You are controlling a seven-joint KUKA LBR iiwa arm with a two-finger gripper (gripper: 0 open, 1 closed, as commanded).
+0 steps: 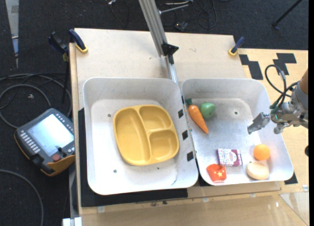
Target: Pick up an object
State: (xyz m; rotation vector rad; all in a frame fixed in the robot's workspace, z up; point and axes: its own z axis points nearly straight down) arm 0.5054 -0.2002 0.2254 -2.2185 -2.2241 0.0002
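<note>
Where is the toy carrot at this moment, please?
In the camera view the carrot lies in the right bin, near its left wall toward the far end. Its top touches the green object, and the yellow tray sits in the left bin.

Single fixed view from above the pale wooden bench [127,53], looking down at a slant from its near edge toward the far dark floor strewn with cables. Set far enough back to take in both shallow white plastic bins [98,117], side by side across mid-frame, with the bench's far corners and a grey-screened handheld control pendant [46,141] on the floor at left.
</note>
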